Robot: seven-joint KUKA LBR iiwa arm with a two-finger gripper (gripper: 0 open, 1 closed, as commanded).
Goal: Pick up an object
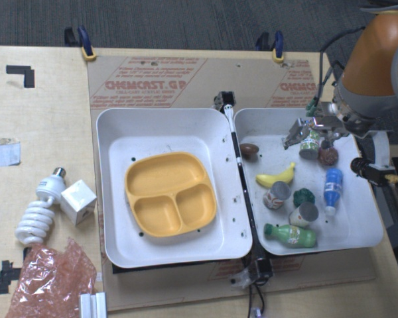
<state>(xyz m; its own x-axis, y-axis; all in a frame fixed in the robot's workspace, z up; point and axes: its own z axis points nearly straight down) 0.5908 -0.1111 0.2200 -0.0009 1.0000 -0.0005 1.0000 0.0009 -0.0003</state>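
The pick looks barely begun: the gripper (310, 136) hangs low in the right bin (358, 234), and I cannot tell how its tips are set or whether anything sits between them. Right at them stands a small can (309, 148), with a rough brown ball (328, 156) just beside. Further off lie a smooth curved banana (278, 176) and a glossy blue bottle (331, 189).
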